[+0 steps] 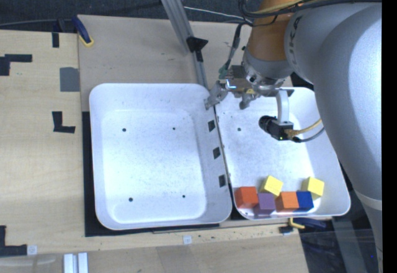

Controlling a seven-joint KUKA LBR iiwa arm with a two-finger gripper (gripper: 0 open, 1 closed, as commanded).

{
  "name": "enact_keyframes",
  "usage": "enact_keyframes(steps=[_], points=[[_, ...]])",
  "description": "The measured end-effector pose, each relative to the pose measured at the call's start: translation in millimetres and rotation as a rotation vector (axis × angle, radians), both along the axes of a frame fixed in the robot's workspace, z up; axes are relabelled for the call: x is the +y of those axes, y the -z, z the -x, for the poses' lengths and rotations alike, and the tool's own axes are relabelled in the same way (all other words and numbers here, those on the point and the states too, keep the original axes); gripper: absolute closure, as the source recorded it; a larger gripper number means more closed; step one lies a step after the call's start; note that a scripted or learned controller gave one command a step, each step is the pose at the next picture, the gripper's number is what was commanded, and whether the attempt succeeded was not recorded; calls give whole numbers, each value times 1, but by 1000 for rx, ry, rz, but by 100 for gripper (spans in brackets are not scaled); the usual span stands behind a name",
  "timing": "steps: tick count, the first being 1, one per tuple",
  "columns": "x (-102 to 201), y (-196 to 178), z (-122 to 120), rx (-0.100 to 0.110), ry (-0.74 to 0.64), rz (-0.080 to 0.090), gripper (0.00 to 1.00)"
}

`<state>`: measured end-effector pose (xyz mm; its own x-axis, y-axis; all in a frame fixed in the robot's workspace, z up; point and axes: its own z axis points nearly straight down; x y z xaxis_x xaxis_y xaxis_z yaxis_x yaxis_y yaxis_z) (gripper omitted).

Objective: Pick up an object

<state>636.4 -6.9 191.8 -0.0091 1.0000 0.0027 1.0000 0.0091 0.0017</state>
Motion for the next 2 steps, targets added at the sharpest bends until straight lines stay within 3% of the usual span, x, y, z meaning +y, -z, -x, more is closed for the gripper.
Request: enact_keyframes(steps=[1,2], points=[[-5,-10,2,4,5,4,100],[-80,1,-29,3,13,7,100]])
